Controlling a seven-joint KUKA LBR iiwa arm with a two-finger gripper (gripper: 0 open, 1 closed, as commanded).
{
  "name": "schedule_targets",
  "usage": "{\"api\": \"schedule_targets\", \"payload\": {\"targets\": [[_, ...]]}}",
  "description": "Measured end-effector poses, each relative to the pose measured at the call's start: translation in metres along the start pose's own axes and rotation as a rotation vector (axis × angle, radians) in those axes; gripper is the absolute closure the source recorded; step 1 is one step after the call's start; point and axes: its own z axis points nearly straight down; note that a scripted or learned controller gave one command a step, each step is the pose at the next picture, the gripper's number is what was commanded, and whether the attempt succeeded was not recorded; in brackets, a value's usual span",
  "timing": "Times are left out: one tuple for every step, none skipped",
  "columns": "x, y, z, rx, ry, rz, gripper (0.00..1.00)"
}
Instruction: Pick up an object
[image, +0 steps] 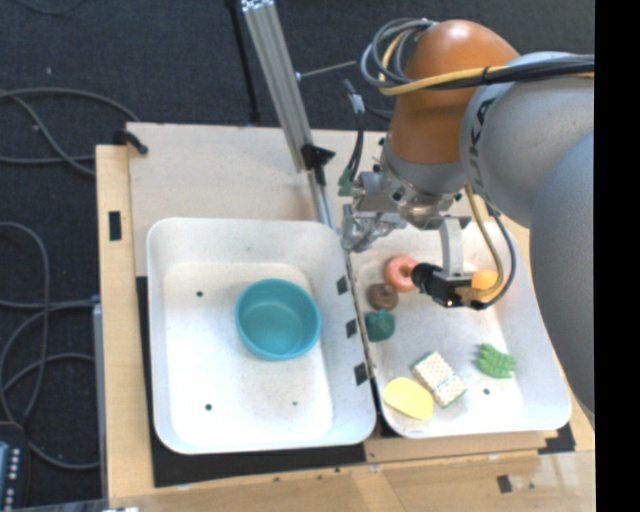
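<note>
The camera view is taken from above, at a slant, over a pale wooden worktop (210, 170) on which two shallow white bins are set side by side, their inner rims touching. The left bin (190, 400) is speckled with small dark marks and carries a teal bowl (277, 318) near its middle, upright and apart from the walls. In the right bin (535, 395) several small objects are scattered: a pink ring (401, 271) and a brown ring (382, 295) near each other, a dark teal piece (379, 324) just below the brown ring beside the dividing rim, a yellow piece (408, 398) and a patterned block (440, 377) touching or nearly touching near the front wall, a green piece (495, 361) further right, and an orange piece (484, 280) partly hidden behind a black part. The arm (520, 130) is seen reaching in from the right, its orange band above the wrist, with the jaws (358, 232) hanging over the back of the right bin close to the dividing rim. Whether the jaws are open or closed cannot be told, and nothing is seen held in them. A slanted metal rail (285, 100) rises from the back of the worktop. The floor (120, 60) around is dark carpet, across which black cables (40, 120) are trailed.
</note>
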Motion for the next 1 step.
{"api": "schedule_targets", "payload": {"targets": [[0.0487,0.0066,0.0189,0.003,-0.001,0.001,1.0]]}}
